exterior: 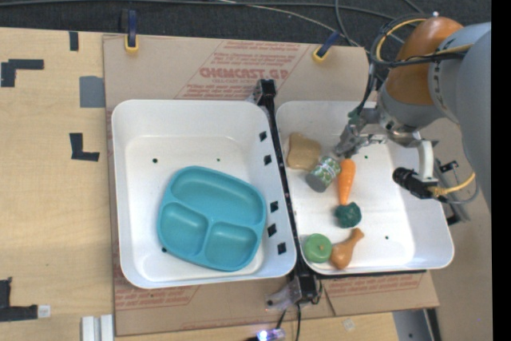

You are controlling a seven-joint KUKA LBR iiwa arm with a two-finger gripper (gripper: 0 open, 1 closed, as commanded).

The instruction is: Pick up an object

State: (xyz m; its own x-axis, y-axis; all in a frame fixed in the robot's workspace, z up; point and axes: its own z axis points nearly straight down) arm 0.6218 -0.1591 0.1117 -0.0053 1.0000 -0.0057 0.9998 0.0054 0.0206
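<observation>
While the gripper [349, 141] hangs low just above the toy carrot [346, 180] in the right bin [431, 251] — can't tell its finger state from up here — nothing's lifted yet, so the carrot and the grey-green can [322, 172] beside it sit waiting, and grab and lift remain.

Two white bins [128, 132] sit on brown cardboard [231, 68] printed with red lettering; the left one holds a teal tray [211, 220]. The right bin holds an orange carrot [346, 181], a tan lump [302, 151], a dark green piece [348, 215], a light green round [317, 248] and a grey-green can [323, 172]. The arm [447, 68] at upper right is grey with an orange band.
</observation>
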